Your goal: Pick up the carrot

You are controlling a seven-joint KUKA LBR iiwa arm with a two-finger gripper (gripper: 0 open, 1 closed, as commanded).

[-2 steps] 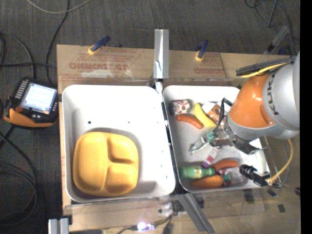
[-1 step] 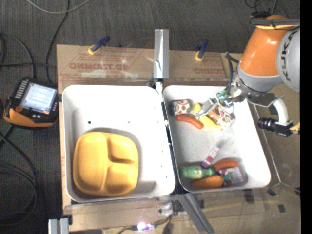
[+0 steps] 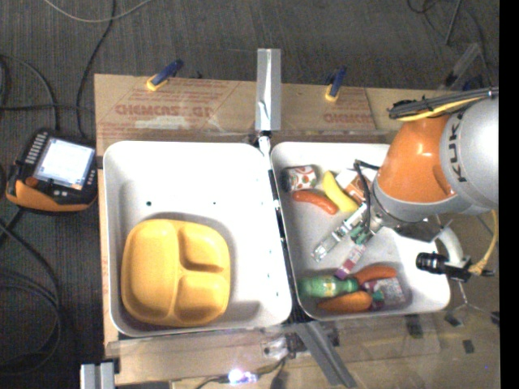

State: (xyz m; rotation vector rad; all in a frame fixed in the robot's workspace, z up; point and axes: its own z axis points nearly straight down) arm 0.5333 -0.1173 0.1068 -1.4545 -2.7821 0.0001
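Observation:
The carrot (image 3: 346, 302), orange and tapered, lies along the front wall of the right bin (image 3: 422, 300), just in front of a green bottle (image 3: 324, 286). My gripper (image 3: 335, 260) hangs over the middle of that bin, a little behind the carrot, and points toward the front left. It is open; one finger (image 3: 326, 247) reaches left, the other (image 3: 353, 258) points down at the bottle's cap. Only bare bin floor shows between them.
A yellow banana (image 3: 339, 191), a red chilli-like piece (image 3: 315, 201) and a small printed can (image 3: 300, 175) lie at the back of the right bin. A red-orange piece (image 3: 378, 273) sits beside the carrot. The left bin (image 3: 195, 156) holds a yellow divided plate (image 3: 177, 271).

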